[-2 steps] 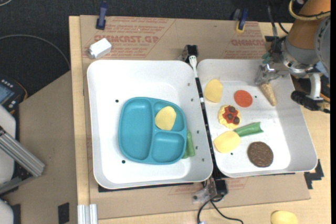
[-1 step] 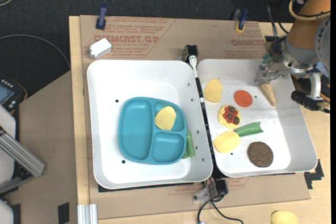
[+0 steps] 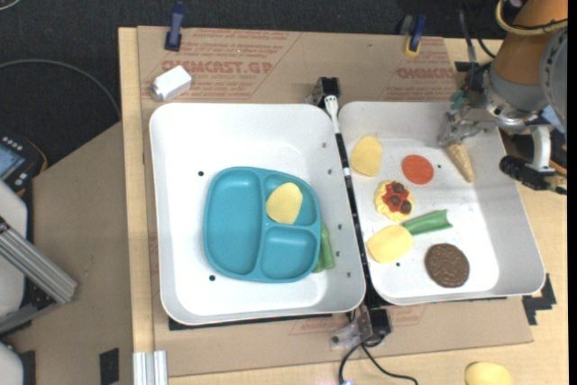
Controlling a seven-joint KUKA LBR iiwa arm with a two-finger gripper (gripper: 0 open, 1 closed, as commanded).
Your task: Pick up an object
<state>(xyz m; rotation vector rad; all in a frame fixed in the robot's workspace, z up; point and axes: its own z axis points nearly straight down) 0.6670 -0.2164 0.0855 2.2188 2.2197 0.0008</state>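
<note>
The two-finger gripper (image 3: 458, 127) hovers at the right white bin's (image 3: 514, 239) far edge, finger state unclear, beside one tan cone (image 3: 462, 161). That bin holds seven toy foods. The left white bin (image 3: 180, 194) holds one teal divided tray (image 3: 236, 225).

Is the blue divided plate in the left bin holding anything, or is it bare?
Holding something: a pale yellow piece lies in the upper right compartment of the blue divided plate. Its other compartments look bare.
</note>
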